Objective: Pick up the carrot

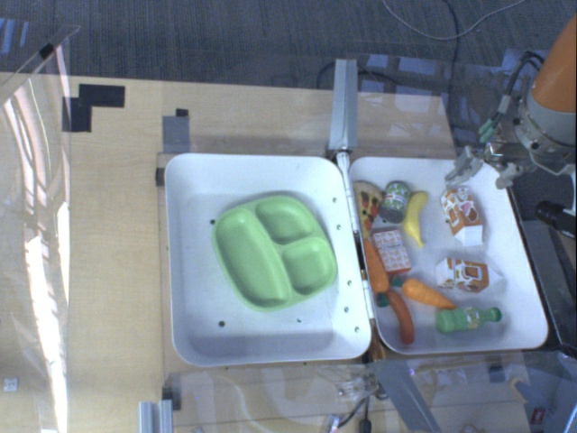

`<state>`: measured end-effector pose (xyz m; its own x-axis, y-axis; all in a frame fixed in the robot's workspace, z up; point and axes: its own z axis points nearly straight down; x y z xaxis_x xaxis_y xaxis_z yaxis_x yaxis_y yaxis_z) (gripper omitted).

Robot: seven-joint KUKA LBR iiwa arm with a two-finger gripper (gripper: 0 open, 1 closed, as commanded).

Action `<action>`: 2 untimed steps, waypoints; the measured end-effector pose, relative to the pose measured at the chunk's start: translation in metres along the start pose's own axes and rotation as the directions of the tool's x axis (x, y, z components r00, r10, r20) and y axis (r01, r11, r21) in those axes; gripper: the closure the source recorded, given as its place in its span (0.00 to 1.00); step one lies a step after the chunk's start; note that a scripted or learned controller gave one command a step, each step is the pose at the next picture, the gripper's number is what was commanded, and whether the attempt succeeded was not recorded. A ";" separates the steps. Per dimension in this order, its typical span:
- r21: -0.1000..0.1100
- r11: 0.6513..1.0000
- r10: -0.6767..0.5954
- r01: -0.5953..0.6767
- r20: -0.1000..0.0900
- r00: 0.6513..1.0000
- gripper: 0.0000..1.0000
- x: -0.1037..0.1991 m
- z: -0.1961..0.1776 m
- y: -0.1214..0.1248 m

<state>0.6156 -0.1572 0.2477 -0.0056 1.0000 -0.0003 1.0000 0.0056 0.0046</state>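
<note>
gripper hung over right bin, grip state unreadable; tapered orange carrot lay beside green bottle.

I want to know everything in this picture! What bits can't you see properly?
- Pincer, camera view: small and blurry; open or shut is unclear.
- Arm: cut off by the right edge.
- Small cartons: print too tiny to read.
- Carrot: its outline is soft and blurry.
</note>
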 end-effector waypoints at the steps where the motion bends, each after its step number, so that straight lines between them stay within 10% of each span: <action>1: 0.003 0.994 -0.106 0.106 -0.001 0.994 0.00 0.005 0.114 -0.062; 2: -0.008 0.995 -0.100 0.100 0.002 0.995 0.00 0.035 0.158 -0.110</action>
<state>0.5061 -0.1227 0.0889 -0.1055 0.9944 -0.0029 0.9943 0.1055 0.0121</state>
